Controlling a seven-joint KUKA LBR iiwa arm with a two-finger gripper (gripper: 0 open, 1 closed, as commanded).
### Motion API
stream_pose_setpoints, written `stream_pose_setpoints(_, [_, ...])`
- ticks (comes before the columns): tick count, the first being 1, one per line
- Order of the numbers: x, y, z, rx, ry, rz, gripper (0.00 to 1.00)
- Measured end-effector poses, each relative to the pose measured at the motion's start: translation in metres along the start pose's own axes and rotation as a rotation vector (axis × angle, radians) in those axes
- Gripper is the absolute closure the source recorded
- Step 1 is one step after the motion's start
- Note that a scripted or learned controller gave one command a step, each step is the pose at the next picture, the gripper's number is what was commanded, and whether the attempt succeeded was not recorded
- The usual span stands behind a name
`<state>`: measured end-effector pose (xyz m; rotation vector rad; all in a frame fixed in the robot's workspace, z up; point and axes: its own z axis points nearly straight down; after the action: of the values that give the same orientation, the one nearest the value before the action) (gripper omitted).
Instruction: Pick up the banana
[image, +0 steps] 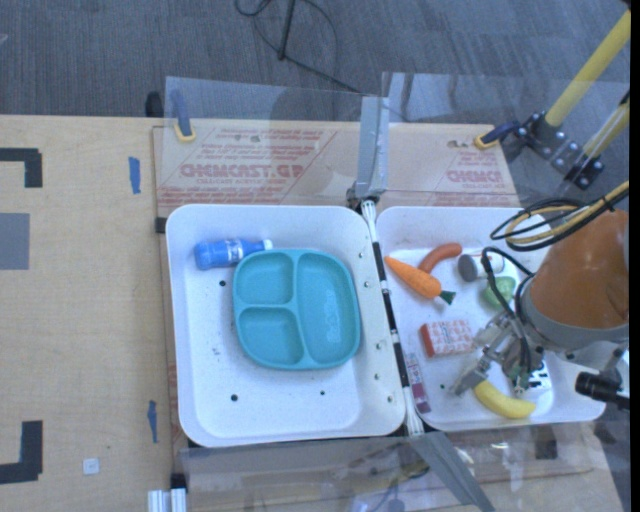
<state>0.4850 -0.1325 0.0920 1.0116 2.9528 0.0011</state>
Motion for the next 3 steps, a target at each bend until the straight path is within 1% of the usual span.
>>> stream_pose_setpoints(1, [-0.008, 0.000, -0.014, -0.007, -0.022, 0.007, 1.00])
stream_pose_setpoints(2, [-0.043, -0.001, 0.003, 0.005, 0.009, 0.182, 1.00])
stream_pose_setpoints(3, [-0.042, -0.001, 0.004, 0.006, 0.013, 0.181, 0.00])
